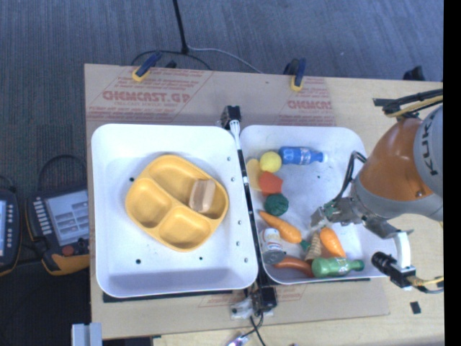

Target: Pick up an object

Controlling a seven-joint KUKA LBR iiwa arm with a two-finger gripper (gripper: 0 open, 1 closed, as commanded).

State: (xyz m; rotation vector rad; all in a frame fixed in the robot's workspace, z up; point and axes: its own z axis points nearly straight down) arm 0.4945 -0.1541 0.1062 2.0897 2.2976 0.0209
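just jaws (pixel 324 222) over carrot (pixel 331 241)

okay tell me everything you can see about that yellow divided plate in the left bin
The yellow plate looks like glossy moulded plastic, rounded in outline, with raised ridges splitting it into three compartments. It lies flat and right way up near the middle of the left bin, turned at an angle to the bin's walls and apart from them. A tan block that looks like a bread slice rests in its right-hand compartment; the other two hold nothing. The claw is over in the right bin.
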